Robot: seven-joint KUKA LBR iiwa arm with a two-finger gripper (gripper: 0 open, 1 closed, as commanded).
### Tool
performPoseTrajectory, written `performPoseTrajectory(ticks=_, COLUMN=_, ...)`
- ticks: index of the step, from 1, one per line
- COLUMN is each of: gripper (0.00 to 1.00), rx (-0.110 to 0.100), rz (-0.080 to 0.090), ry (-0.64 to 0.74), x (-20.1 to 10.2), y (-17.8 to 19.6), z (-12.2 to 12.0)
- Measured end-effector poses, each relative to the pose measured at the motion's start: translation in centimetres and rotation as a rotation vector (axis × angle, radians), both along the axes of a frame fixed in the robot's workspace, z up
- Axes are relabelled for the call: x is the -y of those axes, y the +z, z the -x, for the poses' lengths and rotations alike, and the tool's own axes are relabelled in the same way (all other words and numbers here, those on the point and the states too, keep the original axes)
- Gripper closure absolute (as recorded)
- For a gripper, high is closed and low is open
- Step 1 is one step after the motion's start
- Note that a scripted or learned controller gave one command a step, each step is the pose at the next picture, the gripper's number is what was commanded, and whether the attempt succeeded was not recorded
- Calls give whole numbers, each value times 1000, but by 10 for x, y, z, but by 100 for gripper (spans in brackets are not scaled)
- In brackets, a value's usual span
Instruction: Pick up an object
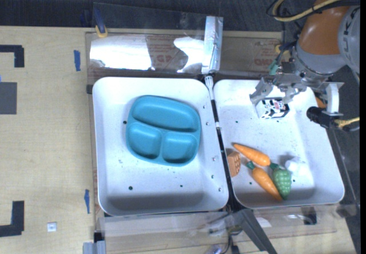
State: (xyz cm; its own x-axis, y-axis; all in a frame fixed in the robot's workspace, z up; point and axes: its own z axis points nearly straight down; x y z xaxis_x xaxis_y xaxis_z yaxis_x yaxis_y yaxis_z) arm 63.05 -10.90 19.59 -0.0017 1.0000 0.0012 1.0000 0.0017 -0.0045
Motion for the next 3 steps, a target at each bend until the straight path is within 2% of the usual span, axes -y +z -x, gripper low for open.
performPoseTrajectory(ticks=1, gripper=0, rx=2, rz=1, ry=-123, x=52, y=-108, z=81)
performPoseTrajectory(ticks=2, gripper=0, rx=8, rz=2, ry=-79, x=75, y=-111, z=7)
performPoseTrajectory(ticks=3, gripper=0, rx=-64, rz=-17, ry=175, x=85, y=-113, z=-22)
